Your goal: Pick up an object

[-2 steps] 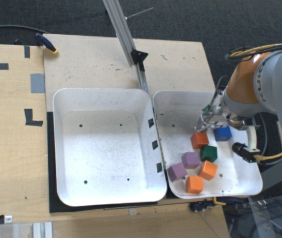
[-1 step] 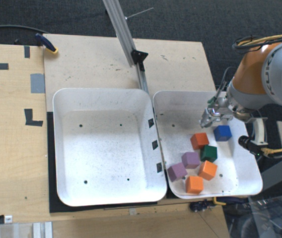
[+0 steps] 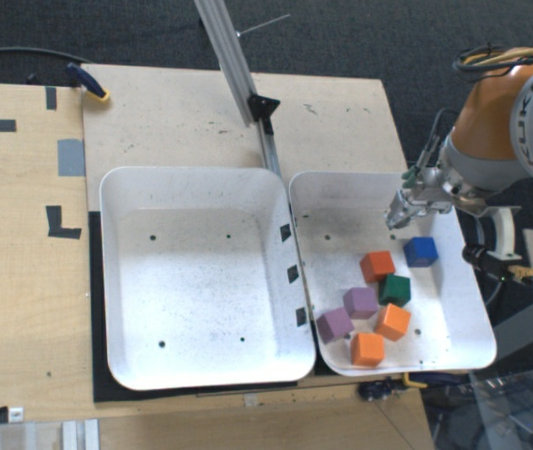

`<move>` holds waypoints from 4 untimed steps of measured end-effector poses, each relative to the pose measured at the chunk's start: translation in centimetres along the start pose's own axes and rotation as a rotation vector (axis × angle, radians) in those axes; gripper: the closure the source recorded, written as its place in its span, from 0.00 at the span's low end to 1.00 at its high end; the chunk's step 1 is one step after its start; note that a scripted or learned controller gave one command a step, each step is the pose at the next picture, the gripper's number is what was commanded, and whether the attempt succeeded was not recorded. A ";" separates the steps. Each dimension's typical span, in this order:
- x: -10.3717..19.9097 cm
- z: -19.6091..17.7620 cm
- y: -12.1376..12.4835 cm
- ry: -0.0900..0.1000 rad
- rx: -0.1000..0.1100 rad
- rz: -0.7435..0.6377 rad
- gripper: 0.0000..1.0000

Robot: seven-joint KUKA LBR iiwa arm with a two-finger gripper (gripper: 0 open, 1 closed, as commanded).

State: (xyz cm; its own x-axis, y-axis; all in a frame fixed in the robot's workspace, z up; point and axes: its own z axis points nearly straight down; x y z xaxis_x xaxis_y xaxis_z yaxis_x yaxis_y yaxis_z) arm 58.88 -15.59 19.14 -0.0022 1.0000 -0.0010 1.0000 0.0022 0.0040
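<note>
**Claw Position Over Right Bin, Blocks Resting on Bin Floor**

The arm (image 3: 501, 129) is reaching in from the right side of the camera view, with its orange band sitting above the wrist. The claw (image 3: 401, 216) is hanging over the upper right part of the right bin (image 3: 342, 190), near the bin's far right wall. Whether the claw is open or closed cannot be told from this angle, and no object is showing in its grip.

Seven blocks are lying in the right bin. The blue block (image 3: 420, 251) is sitting nearest the claw, just below and to its right. An orange-red block (image 3: 376, 265) is lying beside it to the left, with the green block (image 3: 395, 289) just below. Two purple blocks (image 3: 360, 301) (image 3: 334, 323) are sitting toward the bin's lower left. Two orange blocks (image 3: 393, 322) (image 3: 368, 349) are resting near the bin's near edge.

The left bin (image 3: 116, 251) is standing beside the right bin on the counter (image 3: 22, 251), their walls touching. A metal pole (image 3: 229, 50) is slanting down toward the junction of the bins.
</note>
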 end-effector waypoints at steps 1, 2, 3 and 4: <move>0.2 -6.4 0.1 -0.001 -0.002 0.000 1.00; 5.9 -7.0 -0.6 0.003 0.004 -0.005 1.00; 10.4 -6.9 -0.7 0.003 0.005 -0.004 1.00; 15.6 -7.1 -1.6 0.003 0.006 -0.005 1.00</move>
State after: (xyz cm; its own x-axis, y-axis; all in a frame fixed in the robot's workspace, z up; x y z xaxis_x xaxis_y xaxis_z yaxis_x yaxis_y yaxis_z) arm 57.23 0.04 26.21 -0.0071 1.0000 0.0019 1.0000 0.0071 -0.0018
